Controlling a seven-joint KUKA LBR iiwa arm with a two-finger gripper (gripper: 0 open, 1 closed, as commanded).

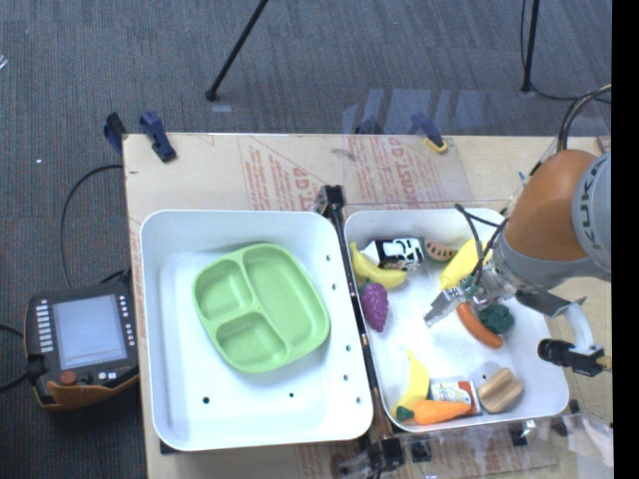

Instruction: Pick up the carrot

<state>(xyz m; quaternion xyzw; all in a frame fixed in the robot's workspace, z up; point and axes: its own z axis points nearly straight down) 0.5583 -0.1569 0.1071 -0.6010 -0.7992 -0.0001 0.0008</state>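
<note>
An orange carrot (pixel 480 327) with a dark green top (pixel 496 317) lies tilted in the right part of the right bin (pixel 449 352). My gripper (pixel 457 302) sits low over that carrot's upper left end and seems to touch it. A second orange carrot-like piece (pixel 439 413) with a green end lies along the bin's front wall. The grey arm with its orange band (pixel 549 208) reaches in from the right and hides the bin's far right corner.
The right bin also holds a banana (pixel 375 267), purple grapes (pixel 375 305), a black-and-white block (pixel 401 252), a watermelon slice (pixel 439 248), a yellow piece (pixel 460 260), another yellow piece (pixel 417 375), a bread roll (pixel 501 390) and a red-and-white item (pixel 460 392). The left bin (pixel 175 367) carries a green divided plate (pixel 261 305).
</note>
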